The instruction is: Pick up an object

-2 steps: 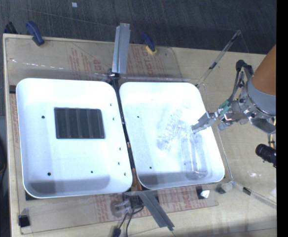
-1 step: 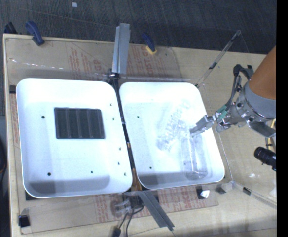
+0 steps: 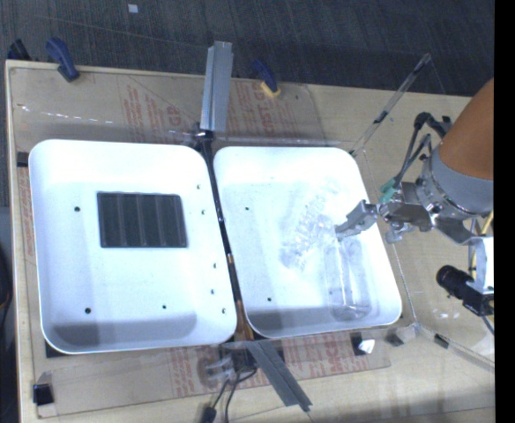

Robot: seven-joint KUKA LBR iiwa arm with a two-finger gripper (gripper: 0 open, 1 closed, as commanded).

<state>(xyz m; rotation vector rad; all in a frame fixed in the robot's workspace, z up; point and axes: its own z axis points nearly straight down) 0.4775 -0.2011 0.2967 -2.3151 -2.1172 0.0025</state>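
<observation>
Two white bins are sitting side by side, the left bin (image 3: pixel 55 236) holding a dark ridged block (image 3: pixel 142 219) at centre left of the frame. In the right bin (image 3: pixel 249 236), clear plastic pieces (image 3: pixel 315 236) are lying right of centre. The gripper (image 3: pixel 356 218) is hovering at that bin's right rim; its opening cannot be told.

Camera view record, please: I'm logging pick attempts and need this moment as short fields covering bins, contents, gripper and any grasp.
left bin: holds a dark ribbed rectangular tray, lying flat near its middle
right bin: holds two clear plastic items, hard to tell apart from the white floor
clear crinkled item: middle of right bin
clear tube-like item: right side of right bin, running toward the near wall
gripper: over right bin's right part, just above the clear items
grasp: nothing seen between fingers
</observation>
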